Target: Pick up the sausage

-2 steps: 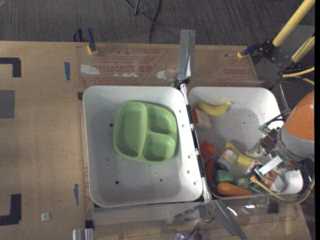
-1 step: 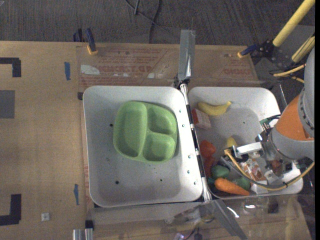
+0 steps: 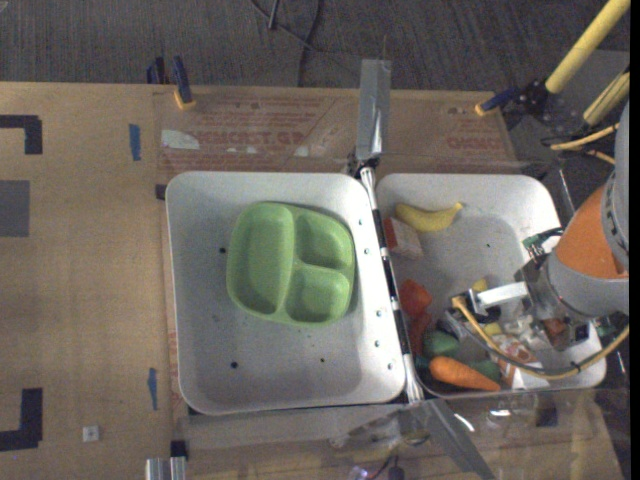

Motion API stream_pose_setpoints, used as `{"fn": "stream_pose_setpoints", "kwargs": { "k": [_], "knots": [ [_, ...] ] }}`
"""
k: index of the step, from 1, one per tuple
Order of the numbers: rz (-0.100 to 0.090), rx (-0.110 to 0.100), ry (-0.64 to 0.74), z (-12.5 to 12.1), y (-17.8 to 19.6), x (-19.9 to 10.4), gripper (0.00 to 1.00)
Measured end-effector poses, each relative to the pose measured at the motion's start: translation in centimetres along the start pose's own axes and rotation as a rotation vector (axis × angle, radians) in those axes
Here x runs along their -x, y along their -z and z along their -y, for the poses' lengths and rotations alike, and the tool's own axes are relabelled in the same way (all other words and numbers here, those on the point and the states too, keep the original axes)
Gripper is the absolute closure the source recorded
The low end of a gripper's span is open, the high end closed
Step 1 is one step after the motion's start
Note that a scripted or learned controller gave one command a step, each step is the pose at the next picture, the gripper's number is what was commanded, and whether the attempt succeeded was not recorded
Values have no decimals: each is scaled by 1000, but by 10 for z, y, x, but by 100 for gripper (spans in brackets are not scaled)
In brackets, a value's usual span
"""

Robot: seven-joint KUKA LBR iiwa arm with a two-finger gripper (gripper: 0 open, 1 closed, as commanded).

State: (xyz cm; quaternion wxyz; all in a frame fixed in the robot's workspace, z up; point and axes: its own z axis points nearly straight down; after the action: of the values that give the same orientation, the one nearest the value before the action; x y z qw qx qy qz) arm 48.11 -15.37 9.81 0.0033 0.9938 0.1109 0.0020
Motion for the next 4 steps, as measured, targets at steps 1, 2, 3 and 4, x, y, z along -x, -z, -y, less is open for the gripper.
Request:
{"fn": "stream_pose_setpoints", "kwargs": {
  "k": [1,2,3,4],
  "knots": [
    [-1,-6,98,-40,-9,-43,100],
    [-2,-2,304,-61,-10,-115,100],
    [-5,-3,578,-29,-10,-171,100],
    [-5,-4,206,13,-9,-187,100]
  ]
}}
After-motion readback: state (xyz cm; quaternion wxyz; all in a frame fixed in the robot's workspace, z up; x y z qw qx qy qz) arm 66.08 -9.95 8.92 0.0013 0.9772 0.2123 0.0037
